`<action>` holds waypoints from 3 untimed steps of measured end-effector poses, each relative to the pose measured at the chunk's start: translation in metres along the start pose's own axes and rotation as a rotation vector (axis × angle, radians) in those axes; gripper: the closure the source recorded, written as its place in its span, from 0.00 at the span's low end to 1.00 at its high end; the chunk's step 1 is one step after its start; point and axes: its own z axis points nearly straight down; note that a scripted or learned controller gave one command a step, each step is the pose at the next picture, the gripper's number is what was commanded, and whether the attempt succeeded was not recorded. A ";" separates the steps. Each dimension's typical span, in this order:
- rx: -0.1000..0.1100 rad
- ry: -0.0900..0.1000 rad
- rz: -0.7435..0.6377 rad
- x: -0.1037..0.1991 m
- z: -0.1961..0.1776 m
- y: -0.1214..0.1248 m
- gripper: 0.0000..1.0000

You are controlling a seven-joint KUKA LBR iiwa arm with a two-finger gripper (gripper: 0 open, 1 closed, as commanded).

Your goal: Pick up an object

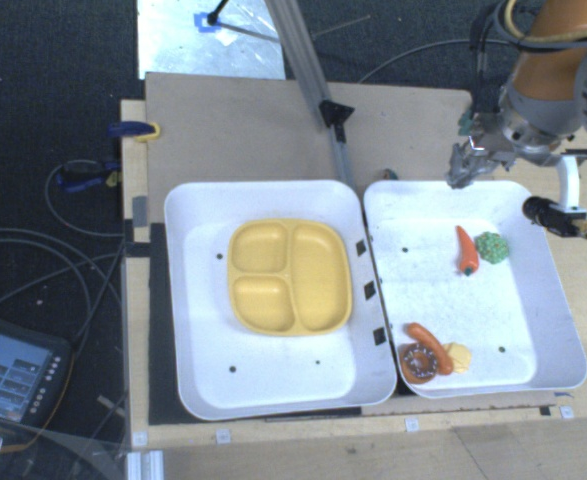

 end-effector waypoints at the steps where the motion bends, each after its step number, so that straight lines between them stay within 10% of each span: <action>1: 0.004 0.003 -0.004 0.060 0.001 0.012 1.00; 3: 0.008 0.003 -0.004 0.172 0.004 -0.005 1.00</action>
